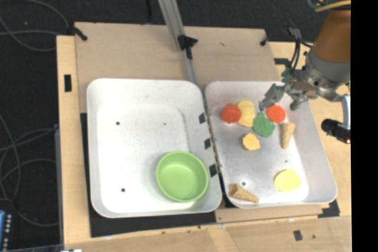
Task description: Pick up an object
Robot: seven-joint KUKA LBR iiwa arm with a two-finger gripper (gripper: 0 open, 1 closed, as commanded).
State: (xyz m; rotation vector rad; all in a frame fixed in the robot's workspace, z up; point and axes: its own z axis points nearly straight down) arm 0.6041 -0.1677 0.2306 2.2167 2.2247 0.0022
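Note:
The right bin (313, 177) holds several small toy foods: a red round piece (231, 113), a yellow piece (246, 110), a green piece (263, 125), a second red piece (276, 113), a small yellow piece (251, 141), a tan cone (287, 134), a yellow disc (287, 180) and a tan wedge (243, 192). My gripper (283, 97) hangs over the bin's upper right, just above the second red piece, with its two fingers spread apart and nothing between them.
A green bowl (182, 176) sits in the left bin (118, 127) near its front right corner. A metal pole (168, 3) rises from the bench behind the bins. The arm's orange band (333, 32) is at the right edge.

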